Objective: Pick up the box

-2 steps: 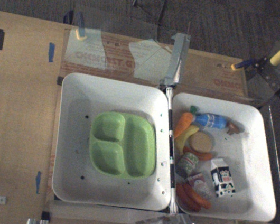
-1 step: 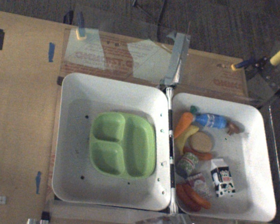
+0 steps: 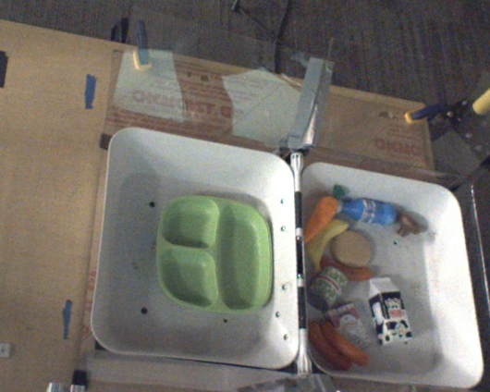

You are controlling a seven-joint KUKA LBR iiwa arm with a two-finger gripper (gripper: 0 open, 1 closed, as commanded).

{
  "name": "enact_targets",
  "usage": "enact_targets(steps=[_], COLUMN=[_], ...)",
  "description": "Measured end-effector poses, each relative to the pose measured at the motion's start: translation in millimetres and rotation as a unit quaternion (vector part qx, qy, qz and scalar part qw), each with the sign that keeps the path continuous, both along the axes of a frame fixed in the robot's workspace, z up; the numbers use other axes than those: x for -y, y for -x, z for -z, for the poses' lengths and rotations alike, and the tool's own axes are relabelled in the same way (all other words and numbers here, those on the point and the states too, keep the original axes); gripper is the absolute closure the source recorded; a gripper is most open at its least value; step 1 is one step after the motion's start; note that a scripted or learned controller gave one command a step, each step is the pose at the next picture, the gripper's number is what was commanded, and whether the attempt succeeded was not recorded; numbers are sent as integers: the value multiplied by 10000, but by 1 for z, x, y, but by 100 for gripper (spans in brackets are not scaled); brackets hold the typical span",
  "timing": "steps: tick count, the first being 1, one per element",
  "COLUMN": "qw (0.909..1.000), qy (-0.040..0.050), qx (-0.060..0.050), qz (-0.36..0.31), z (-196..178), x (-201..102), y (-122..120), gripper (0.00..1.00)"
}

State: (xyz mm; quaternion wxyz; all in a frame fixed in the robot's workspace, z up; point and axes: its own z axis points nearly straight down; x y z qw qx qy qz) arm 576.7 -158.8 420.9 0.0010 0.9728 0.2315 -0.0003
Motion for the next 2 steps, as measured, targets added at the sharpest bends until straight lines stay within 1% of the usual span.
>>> enact_targets(steps=[1,2], qw=[9995,9995], qy=[-12,-13], qx=[-13,-13], qz=[-301,-305], z=[-4,-4], x=[-1,-2], y=[12,12], gripper=[100,0])
